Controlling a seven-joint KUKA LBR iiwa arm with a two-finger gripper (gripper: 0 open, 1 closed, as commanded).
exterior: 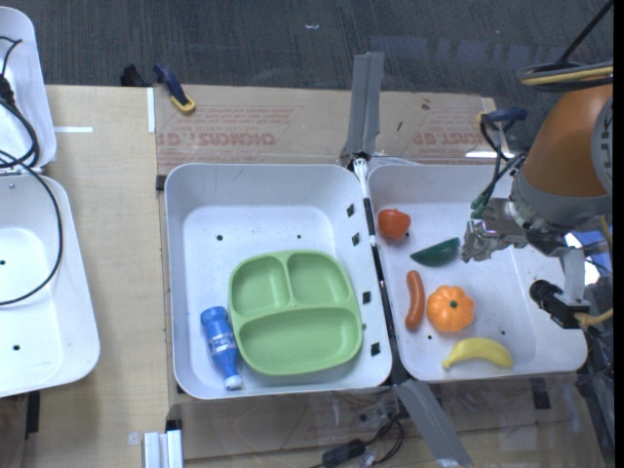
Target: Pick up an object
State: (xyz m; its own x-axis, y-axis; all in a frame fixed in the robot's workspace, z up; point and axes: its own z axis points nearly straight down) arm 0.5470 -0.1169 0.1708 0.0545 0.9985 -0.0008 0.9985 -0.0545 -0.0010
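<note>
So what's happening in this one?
A grey robot arm with an orange band reaches in from the right over the right bin. Its gripper hangs just beside a dark green object, with nothing visibly between its fingers. That bin also holds a tomato, a sausage, a small pumpkin and a banana. The left bin holds a green divided plate and a blue bottle. No object has been picked up yet.

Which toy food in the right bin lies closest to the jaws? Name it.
The dark green leaf-shaped piece, just left of the gripper. The tomato, sausage, pumpkin and banana all lie farther away.
</note>
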